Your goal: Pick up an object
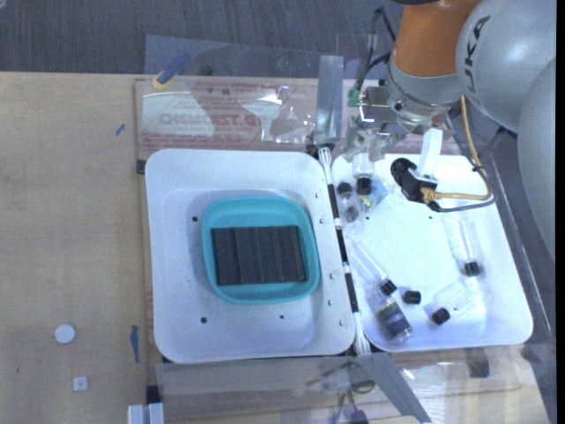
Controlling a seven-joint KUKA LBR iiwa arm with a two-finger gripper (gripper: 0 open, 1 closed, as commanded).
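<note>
Teal tray (259, 253) sits in the left bin (168, 237), but my arm is working the right bin (503, 307), so I take that as my landmark. I've got the gripper (364, 153) poised at that bin's far left corner, over a cluster of small clear vials (357, 193) with black caps. I cannot tell how it is set; glare and clutter mask it. More vials (441, 312) lie along the bin's near edge. My call: drop straight down on one vial, centred across its body, clear of the bin wall, then lift slowly.
</note>
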